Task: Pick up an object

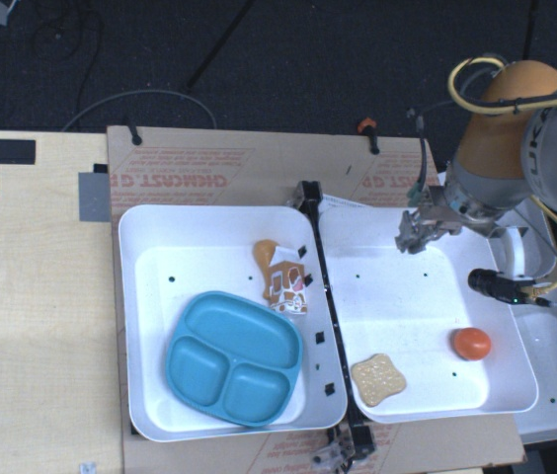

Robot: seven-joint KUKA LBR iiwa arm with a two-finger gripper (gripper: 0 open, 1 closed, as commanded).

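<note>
Your gripper (pixel 419 233) hangs over the far edge of the right bin (pixel 516 388), holding nothing you can see; whether it is apart or together you cannot tell. In that bin, the orange-red ball (pixel 471 344) lies near the right wall and the toast slice (pixel 378 379) near the front. The left bin (pixel 145 265) holds a blue divided plate (pixel 233 357) and a small printed packet (pixel 286 286).

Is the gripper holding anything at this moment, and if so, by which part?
Nothing is held. The gripper hangs over the back of the right bin, apart from the orange ball and the toast slice near that bin's front.
</note>
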